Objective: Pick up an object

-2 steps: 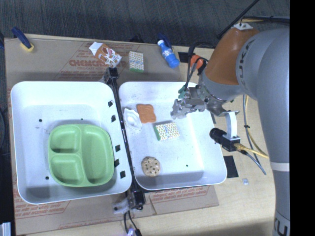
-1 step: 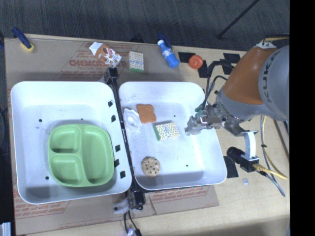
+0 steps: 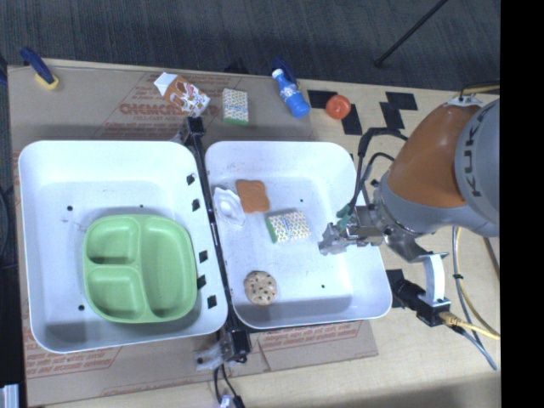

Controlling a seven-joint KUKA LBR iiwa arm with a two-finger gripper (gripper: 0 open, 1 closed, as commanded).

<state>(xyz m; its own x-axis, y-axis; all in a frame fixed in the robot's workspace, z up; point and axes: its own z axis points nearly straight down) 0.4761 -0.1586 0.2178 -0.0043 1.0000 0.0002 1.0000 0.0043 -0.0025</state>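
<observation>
The right bin (image 3: 340, 164) holds an orange-brown square piece (image 3: 252, 195), a crumpled white object (image 3: 228, 205), a green-and-white patterned sponge-like block (image 3: 288, 226) and a round cookie (image 3: 260, 287). My gripper (image 3: 333, 240) hangs over the right side of that bin, to the right of the patterned block and apart from it. Nothing shows between its fingers. The view does not let me judge how the fingers stand.
The left bin (image 3: 42, 168) holds a green divided plate (image 3: 140, 268). Behind the bins on the cardboard lie a snack packet (image 3: 182, 95), a small patterned block (image 3: 235, 106), a blue bottle (image 3: 291, 93), an orange ball (image 3: 338, 105) and a blue-yellow clamp (image 3: 39, 68).
</observation>
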